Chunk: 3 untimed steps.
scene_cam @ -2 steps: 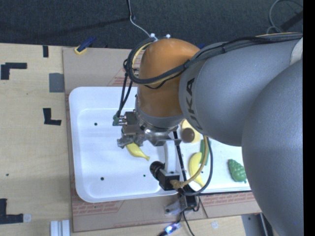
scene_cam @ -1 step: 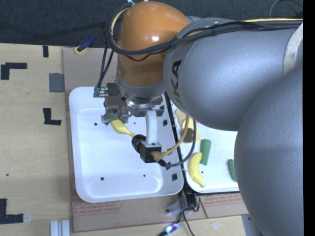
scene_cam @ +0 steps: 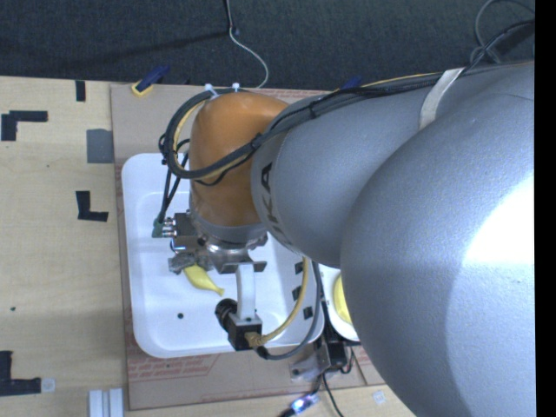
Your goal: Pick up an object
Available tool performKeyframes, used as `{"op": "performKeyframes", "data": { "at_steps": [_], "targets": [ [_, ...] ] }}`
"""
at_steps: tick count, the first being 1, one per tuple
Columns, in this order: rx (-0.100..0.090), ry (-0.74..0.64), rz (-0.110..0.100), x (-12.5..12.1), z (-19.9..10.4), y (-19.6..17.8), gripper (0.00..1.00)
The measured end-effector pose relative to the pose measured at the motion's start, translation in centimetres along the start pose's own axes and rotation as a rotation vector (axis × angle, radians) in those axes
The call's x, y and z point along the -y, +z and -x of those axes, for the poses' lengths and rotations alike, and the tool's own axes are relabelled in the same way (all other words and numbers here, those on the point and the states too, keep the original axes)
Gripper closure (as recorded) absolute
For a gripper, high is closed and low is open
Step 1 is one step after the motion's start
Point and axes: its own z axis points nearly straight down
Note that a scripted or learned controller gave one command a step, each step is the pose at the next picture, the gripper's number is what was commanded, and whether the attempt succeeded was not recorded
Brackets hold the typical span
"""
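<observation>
Arm [scene_cam: 417, 198]: smooth grey, with an orange band [scene_cam: 228, 159] above the wrist. Bin [scene_cam: 143, 224]: plain white. Banana-shaped object [scene_cam: 201, 279] in the bin: yellow. Tabletop [scene_cam: 52, 276]: pale tan wood, marked with black tape pieces. Cardboard sheet [scene_cam: 122, 129] under the bin: brown. Backdrop [scene_cam: 113, 16]: dark blue-black cloth. Cables [scene_cam: 178, 159]: black and yellow.

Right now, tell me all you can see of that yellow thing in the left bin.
The yellow object is small, curved and tapered, banana-like, and looks like smooth plastic. It lies flat on the floor of the left white bin, slanting from upper left to lower right. Its upper end disappears beneath the gripper, so I cannot tell whether anything touches or grips it. The lower tip lies free on the bin floor, close to the black fitting on the wrist.
</observation>
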Motion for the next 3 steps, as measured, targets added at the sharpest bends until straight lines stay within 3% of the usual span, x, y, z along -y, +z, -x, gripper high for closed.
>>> {"op": "performKeyframes", "data": {
  "at_steps": [1,2,3],
  "targets": [
    [-0.001,0.001,0.007,-1.9,0.0,2.7,1.00],
    [-0.003,0.001,0.008,-0.3,0.3,13.7,1.00],
    [-0.012,-0.001,0.026,-1.6,-0.1,-5.1,1.00]
  ]
}}
